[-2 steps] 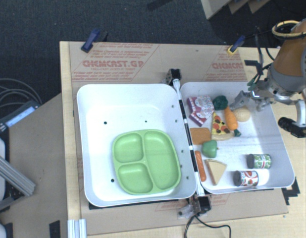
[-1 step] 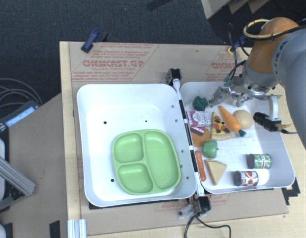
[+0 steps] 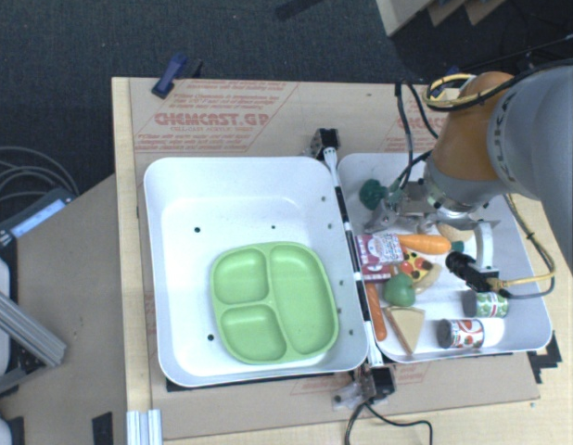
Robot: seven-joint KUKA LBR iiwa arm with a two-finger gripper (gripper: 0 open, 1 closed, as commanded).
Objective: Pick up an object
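Note:
The right bin holds several toy foods. There is a dark green ball at its far left and an orange carrot in the middle. A maroon packet lies by the left wall, beside a pizza slice. A green pepper, a tan wedge and a thin orange stick are nearer the front. Two cans lie at the front right. My gripper hangs low over the bin's far left part, between the green ball and the carrot, with nothing seen in it.
The left bin holds a light green divided plate. The arm's orange band and grey body cover the right bin's far right part. A blue clip lies on the bench's far left corner.

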